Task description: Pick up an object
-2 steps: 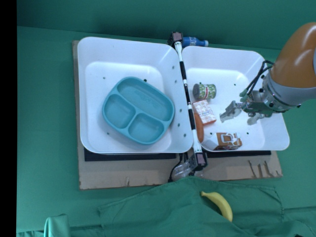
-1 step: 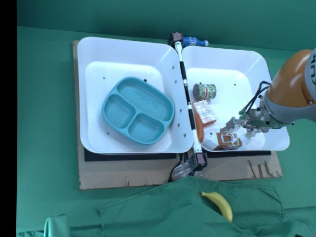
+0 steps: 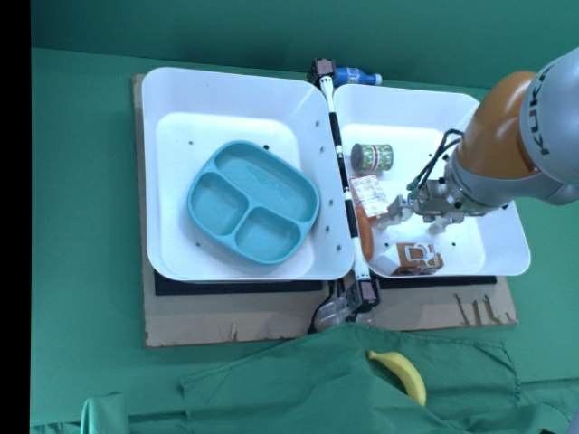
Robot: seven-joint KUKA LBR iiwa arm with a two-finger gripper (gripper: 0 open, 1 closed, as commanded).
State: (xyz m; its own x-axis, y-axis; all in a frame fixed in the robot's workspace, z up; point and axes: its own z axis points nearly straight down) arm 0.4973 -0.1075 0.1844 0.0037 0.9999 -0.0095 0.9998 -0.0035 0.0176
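My gripper [image 3: 398, 212] hangs over the middle of the right bin [image 3: 507, 242], reaching in from the right. Just to its left lie a white and red packet [image 3: 368, 191] and an orange object [image 3: 365, 233] by the bin's left wall. A green can [image 3: 372, 157] lies on its side farther back. A small orange and white carton [image 3: 413, 259] sits at the bin's front, just below the gripper. Nothing shows in the gripper's grasp.
The left bin [image 3: 172, 107] holds a teal divided plate [image 3: 253, 202]. A blue bottle [image 3: 353, 76] lies behind the bins at their join. A banana [image 3: 403, 374] rests on the green cloth in front of the bench.
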